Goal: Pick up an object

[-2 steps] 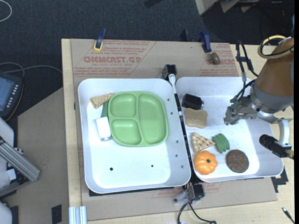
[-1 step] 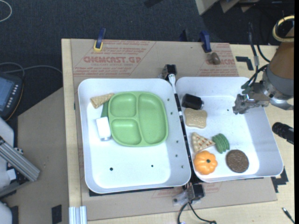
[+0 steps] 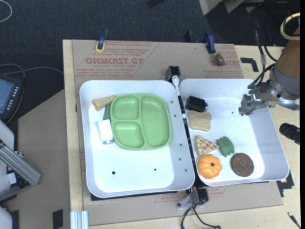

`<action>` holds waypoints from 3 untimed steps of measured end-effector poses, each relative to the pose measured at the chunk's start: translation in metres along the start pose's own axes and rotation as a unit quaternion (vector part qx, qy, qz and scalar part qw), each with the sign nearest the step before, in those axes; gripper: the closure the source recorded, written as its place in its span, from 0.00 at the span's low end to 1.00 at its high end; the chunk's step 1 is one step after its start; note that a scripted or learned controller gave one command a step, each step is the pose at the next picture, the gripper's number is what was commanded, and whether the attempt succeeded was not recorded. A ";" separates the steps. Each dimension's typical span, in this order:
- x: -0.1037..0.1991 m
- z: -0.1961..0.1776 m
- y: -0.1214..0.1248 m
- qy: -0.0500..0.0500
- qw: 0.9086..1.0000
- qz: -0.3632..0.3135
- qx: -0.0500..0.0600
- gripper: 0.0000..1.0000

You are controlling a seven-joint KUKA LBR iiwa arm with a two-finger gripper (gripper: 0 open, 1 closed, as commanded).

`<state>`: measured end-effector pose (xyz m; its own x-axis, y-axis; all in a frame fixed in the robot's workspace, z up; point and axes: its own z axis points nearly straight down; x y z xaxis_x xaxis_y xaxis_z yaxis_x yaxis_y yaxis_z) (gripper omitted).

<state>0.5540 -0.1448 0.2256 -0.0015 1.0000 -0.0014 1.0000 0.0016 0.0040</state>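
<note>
1. Objects for picking are sitting in the right bin (image 3: 267, 142), all loose: black block (image 3: 196, 103) nearest the divider, biscuit-coloured piece (image 3: 199, 121) just below it, pizza-like wedge (image 3: 205, 145), green ridged item (image 3: 225, 145), orange pumpkin (image 3: 209, 166), brown disc (image 3: 242, 164) along the bin's near side.
2. Gripper (image 3: 247, 107) is hovering over the right bin's far right part, well apart from every object there. Nothing is showing between the fingers; whether they are wide or narrow I cannot tell at this resolution.
3. Progress, as a judgement: no grasp made yet. Choosing a target, descending, closing and lifting are all remaining.
4. Left bin (image 3: 138, 180), beside the right bin, is carrying a green divided plate (image 3: 141, 120), a tan wedge (image 3: 103, 102) and a white block (image 3: 105, 130) at the plate's left edge.
5. Writing: the worktop (image 3: 143, 56) board beyond the right bin is reading "CHEMCAST" in red, with further letters I am unable to make out reliably.
</note>
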 end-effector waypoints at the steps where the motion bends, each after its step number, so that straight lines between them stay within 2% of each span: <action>1: 0.054 -0.010 -0.008 0.002 1.000 -0.002 0.002 1.00; 2: 0.113 -0.016 -0.009 0.002 1.000 -0.003 0.002 1.00; 3: 0.163 0.001 -0.020 0.002 1.000 -0.002 0.004 1.00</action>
<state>0.5339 0.0177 0.2244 -0.0056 1.0000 0.0025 1.0000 0.0056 -0.0044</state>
